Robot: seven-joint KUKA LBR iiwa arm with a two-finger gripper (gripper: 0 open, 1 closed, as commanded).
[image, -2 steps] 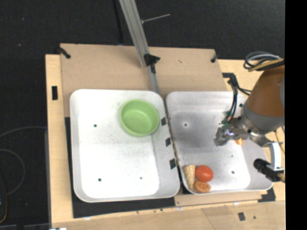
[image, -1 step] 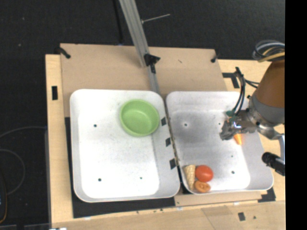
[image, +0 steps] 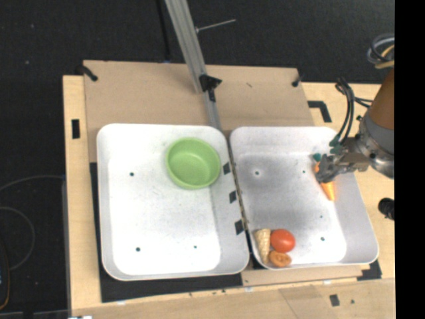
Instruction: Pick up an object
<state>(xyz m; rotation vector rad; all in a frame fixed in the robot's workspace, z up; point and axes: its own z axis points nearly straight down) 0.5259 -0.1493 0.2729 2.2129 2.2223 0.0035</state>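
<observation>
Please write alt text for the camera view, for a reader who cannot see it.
The gripper hangs over the right edge of the right bin, directly above an orange piece. A red tomato-like item and two smaller pieces lie in that bin's near-left corner, and a green bowl stands in the left bin.

- Left bin [image: 119, 244]: the green bowl [image: 193, 163] occupies the upper right area; the remaining floor is open for access.
- Right bin [image: 358, 244]: the centre and upper left floor is open.
- Obstructions in the right bin: the gripper [image: 327, 169] and an orange object [image: 329, 191] near the right wall; a red tomato [image: 283, 240], a pale item [image: 263, 242] and a small orange piece [image: 279, 259] clustered at the lower left corner.
- A grey rail [image: 189, 45] slants above the dividing wall between bins.
</observation>
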